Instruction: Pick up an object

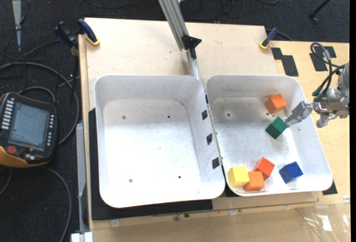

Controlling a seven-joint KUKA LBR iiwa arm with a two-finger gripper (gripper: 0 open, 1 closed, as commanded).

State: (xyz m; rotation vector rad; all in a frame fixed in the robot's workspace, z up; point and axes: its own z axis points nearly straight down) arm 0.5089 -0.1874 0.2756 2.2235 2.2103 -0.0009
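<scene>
Green cube (pixel 275 128) tilted, no long axis; jaws (pixel 295 115) beside it, grip state perhaps indiscernible.

Dark cable-strewn floor (pixel 39 24), wooden bench (pixel 144 49)

Even overhead light, soft shadows, slightly grainy.
</scene>
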